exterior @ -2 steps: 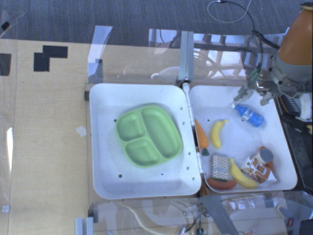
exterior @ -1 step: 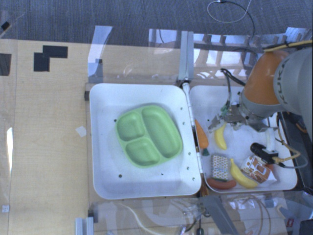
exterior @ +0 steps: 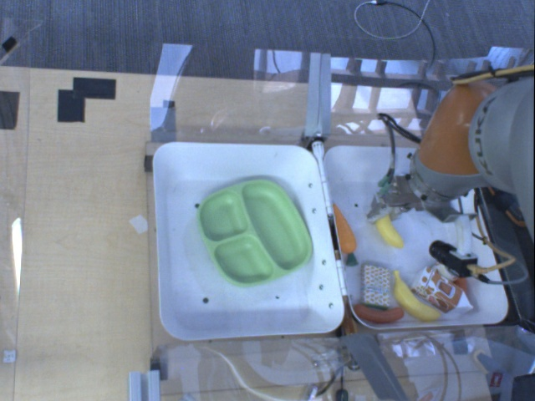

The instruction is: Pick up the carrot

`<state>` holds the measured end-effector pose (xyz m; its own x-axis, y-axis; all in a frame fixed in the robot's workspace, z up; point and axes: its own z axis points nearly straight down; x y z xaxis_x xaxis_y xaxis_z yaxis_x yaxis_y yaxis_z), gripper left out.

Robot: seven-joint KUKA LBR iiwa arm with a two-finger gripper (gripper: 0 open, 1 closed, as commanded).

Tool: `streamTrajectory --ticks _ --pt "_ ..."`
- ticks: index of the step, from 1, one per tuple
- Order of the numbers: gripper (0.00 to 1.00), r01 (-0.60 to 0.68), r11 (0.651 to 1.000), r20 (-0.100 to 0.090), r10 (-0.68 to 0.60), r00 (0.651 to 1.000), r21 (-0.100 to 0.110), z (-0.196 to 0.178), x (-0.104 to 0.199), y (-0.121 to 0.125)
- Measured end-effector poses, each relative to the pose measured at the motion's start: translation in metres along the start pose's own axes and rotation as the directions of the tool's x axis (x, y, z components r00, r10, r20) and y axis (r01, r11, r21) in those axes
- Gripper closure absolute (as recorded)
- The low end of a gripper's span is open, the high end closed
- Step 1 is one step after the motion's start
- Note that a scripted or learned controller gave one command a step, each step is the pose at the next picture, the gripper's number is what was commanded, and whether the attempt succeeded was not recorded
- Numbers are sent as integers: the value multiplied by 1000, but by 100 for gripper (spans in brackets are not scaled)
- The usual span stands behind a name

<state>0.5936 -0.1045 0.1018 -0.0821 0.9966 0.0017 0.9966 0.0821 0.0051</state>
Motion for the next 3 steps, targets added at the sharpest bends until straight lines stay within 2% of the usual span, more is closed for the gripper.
streamTrajectory --ticks 1,2,3 --pt "100 90 996 0 -90 996 5 -64 15 -73" --pt "100 -37 999 1 37 999 6 -85 38 -102" --pt "100 6 1000 1 -6 1000 4 -89 17 -89"
